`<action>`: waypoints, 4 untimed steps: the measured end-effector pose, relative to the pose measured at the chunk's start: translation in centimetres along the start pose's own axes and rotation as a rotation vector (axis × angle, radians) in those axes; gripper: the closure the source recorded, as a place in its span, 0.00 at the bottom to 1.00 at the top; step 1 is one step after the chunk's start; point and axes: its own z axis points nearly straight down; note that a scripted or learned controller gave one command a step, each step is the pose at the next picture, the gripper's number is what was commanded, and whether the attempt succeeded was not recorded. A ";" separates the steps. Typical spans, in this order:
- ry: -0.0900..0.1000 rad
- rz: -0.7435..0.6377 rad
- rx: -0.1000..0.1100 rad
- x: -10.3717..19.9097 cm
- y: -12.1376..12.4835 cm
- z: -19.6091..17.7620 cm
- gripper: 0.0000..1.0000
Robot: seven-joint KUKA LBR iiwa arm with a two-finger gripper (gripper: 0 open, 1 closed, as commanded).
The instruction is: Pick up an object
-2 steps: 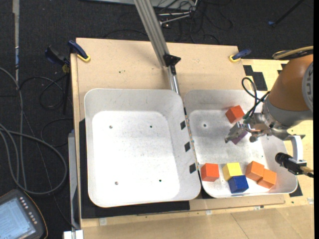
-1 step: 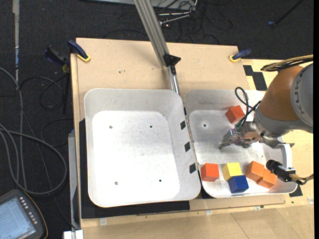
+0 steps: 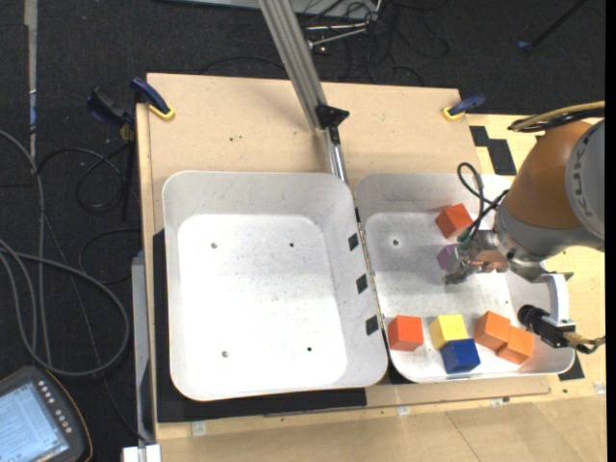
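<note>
gripper (image 3: 455,269): low in the right bin (image 3: 404,210), mid-right of frame, tips right at a small purple block (image 3: 448,256). Can't tell if the fingers are spread or pressed together; too small and dark, wrist body over them.
likely target: purple block, touching or just beside the tips, centre of right bin. Can't tell if it sits betw the fingers or only next to them, so no claim of a hold.
handling (judgement): prob. small rigid cube, light, hard smooth faces, not fragile. Could skid on the slick bin floor or twist out if pinched on a corner. Best taken across two opposite flat faces, squarely, near mid-height.
other blocks: orange block (image 3: 452,220) just above-left of gripper, near the purple one, may crowd a finger. Lower row along bottom wall: orange-red cube (image 3: 405,332), yellow cube (image 3: 448,329), blue cube (image 3: 461,355) touching the yellow; two orange blocks (image 3: 505,337) lower right, butted together.
left bin (image 3: 192,258): white, speckled, left-centre of frame.
hidden/unclear: most of purple block covered by gripper; its true shape and tilt unclear. Arm (image 3: 553,200) cut off at right edge. Cable loop above the wrist hides part of the bin wall.
</note>
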 end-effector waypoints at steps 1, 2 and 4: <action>-0.001 -0.003 -0.004 0.1 -0.5 -6.1 1.00; -0.001 -0.004 -0.004 0.7 -0.4 -10.5 1.00; 0.002 -0.008 0.002 6.2 -0.8 -14.3 1.00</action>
